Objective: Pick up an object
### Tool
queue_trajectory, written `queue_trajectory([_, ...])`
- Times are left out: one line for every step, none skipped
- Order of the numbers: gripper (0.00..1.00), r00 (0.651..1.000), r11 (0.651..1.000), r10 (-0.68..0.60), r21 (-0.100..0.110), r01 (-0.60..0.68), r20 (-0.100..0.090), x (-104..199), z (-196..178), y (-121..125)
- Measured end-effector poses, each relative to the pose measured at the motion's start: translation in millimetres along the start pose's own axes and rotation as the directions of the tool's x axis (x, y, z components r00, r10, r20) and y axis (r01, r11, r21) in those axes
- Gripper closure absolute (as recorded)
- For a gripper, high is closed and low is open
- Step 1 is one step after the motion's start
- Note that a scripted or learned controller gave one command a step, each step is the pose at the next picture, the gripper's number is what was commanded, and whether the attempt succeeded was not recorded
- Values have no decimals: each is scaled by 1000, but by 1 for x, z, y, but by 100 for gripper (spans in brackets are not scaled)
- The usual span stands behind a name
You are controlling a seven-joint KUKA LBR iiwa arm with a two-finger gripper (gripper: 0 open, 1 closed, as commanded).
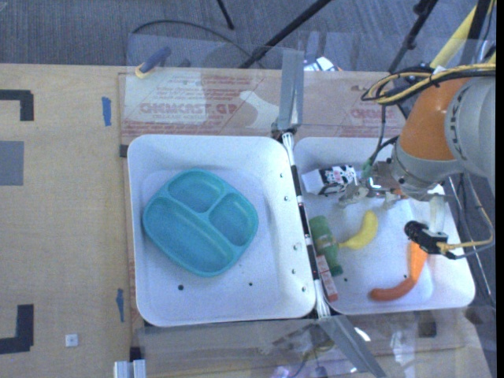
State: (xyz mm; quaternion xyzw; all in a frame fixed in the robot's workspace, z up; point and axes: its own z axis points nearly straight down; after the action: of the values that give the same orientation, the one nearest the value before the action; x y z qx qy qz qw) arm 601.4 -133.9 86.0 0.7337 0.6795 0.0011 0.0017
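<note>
In the right bin (453, 294) lie a yellow banana (361, 233), an orange carrot (403, 280), a green bottle-like thing (324, 244) and a small white box with black patches (334, 178). My gripper (370, 193) hangs over the back half of that bin, just above the banana's upper end and right of the white box. Nothing can be made out between its fingers. The grey arm with its orange band (429, 132) reaches in from the right.
The left bin (150, 290) holds a teal divided plate (200, 220). A thin reddish stick (327, 284) lies along the divider between the bins, below the green thing. A clear plastic sheet lies behind both bins.
</note>
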Motion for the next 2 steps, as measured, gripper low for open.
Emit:
queue_trajectory([100,1000,1000,1,-5,-1,0,0,-12,2])
queue_trajectory([0,1000,1000,1,-5,-1,-1,0,-12,2])
